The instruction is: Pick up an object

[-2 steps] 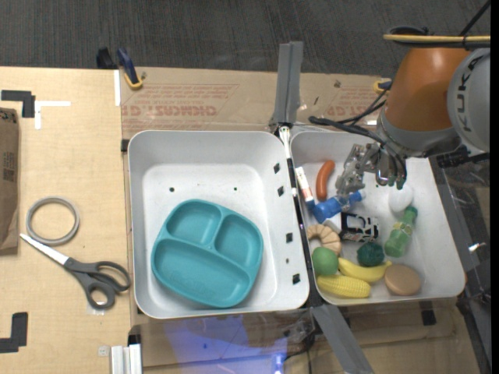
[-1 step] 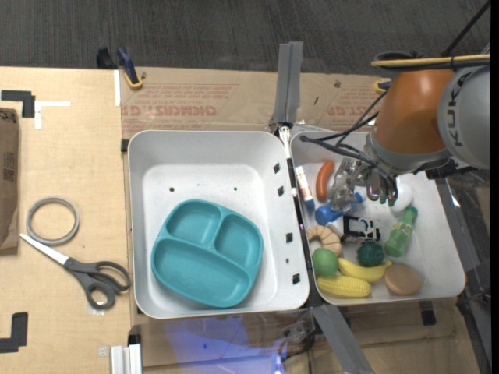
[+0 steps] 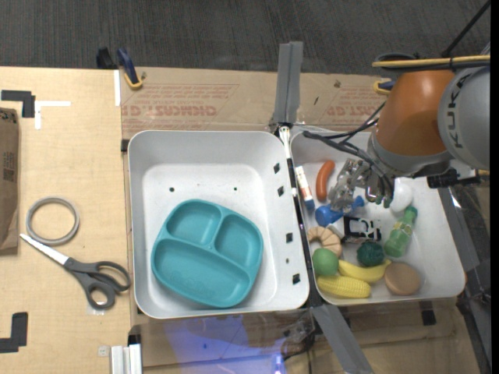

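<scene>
Fingers (image 3: 343, 195): spread not discernible; gripper (image 3: 348, 199) low over right bin (image 3: 452, 232), near its left wall, above toys.

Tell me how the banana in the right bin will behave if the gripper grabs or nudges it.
The banana looks like a smooth plastic toy, so it is probably light, stiff and a little slippery between fingers. Its curved shape suggests it may pivot or rock rather than roll far. It lies packed against the corn and a dark green ball, so a nudge would likely shift those too.
</scene>
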Motion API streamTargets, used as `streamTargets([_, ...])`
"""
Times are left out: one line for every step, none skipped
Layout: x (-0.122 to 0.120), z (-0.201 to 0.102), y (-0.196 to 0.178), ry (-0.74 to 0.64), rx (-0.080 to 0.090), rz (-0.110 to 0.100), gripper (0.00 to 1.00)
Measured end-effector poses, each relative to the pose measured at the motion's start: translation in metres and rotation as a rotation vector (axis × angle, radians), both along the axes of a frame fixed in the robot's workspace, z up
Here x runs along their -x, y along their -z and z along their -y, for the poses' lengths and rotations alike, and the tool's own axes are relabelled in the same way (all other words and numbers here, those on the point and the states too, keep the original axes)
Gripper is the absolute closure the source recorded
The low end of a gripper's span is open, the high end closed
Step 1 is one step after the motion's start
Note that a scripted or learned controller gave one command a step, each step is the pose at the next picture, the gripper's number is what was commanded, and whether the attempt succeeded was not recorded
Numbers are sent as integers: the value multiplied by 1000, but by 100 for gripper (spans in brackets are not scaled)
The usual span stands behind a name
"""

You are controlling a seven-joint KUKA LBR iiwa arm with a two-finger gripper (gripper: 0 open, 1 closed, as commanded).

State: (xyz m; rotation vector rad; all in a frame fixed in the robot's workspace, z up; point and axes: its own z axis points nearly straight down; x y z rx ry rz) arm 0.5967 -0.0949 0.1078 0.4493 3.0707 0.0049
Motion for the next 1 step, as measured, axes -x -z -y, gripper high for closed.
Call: streamTargets([-12, 4, 14, 20, -2, -31, 0])
